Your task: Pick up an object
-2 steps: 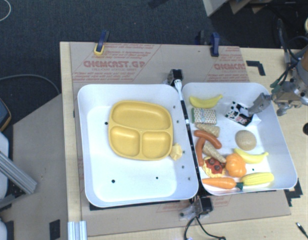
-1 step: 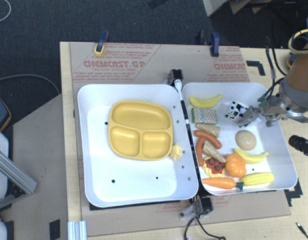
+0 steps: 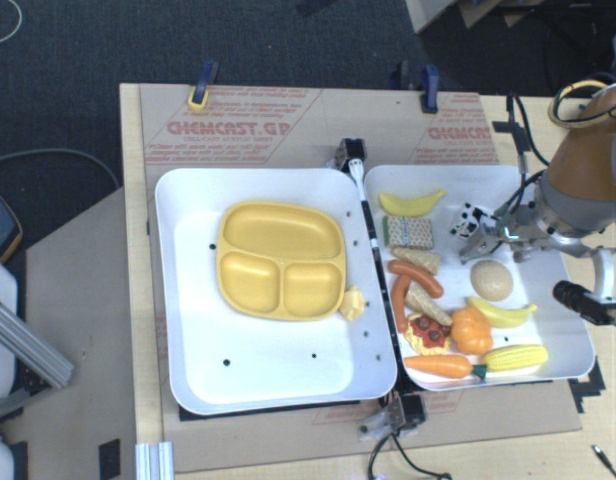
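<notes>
Camera view shows a brown surface (image 3: 288, 118) on dark carpet (image 3: 138, 28), bearing two bins. Whether the hand (image 3: 488, 236) over the right bin (image 3: 568, 358) is open, I cannot tell.

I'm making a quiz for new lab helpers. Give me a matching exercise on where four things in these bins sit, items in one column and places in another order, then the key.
Items
1. yellow divided plate
2. banana
3. carrot
4. corn cob

Places
A. far end of the right bin, just right of the divider between the bins
B. near right corner of the right bin
C. middle of the left bin
D. near edge of the right bin, left of the corn

Pairs: 1-C, 2-A, 3-D, 4-B
</notes>
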`<act>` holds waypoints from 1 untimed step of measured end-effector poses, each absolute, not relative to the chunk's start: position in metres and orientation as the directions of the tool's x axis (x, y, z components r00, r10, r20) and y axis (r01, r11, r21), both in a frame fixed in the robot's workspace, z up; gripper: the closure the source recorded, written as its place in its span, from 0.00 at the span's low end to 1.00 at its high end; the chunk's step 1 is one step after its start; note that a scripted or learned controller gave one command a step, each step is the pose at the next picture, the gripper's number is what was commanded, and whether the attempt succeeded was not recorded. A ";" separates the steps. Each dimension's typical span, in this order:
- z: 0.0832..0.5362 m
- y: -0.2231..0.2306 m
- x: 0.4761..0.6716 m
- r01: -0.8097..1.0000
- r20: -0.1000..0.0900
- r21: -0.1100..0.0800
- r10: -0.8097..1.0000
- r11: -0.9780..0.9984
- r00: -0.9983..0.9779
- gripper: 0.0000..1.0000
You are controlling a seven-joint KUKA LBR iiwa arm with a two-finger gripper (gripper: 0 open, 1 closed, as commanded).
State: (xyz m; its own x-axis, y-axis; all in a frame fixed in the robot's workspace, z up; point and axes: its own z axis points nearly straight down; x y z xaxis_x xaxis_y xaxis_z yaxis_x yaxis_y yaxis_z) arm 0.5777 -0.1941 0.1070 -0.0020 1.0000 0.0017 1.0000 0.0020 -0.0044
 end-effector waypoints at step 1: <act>0.084 -0.193 0.578 1.000 0.001 -0.003 1.000 0.001 -0.001 0.00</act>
State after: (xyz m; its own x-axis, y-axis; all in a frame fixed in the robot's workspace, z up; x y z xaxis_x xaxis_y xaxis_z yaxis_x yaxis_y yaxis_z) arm 0.5778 -0.1934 0.0841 -0.0008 1.0000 0.0009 1.0000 0.0008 -0.0026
